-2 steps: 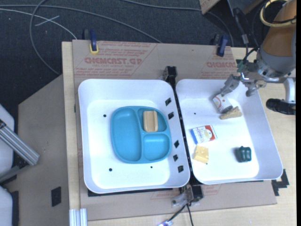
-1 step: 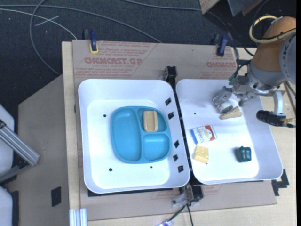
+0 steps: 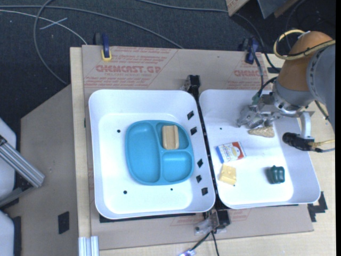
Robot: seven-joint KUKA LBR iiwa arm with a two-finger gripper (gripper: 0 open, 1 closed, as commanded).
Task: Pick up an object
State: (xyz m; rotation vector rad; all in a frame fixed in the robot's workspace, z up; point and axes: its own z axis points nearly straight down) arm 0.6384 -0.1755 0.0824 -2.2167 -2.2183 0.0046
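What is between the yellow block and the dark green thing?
Just bare white bin floor in the camera view. The yellow block and the dark green object sit apart in the right bin.

A bench topped with a brown printed board (image 3: 133, 65) carries two shallow white bins side by side. The left bin (image 3: 106, 143) and the right bin (image 3: 224, 103) meet along a black divider. A blue clamp with a yellow tip (image 3: 106, 46) grips the board's far-left edge, another clamp (image 3: 250, 51) the far right.
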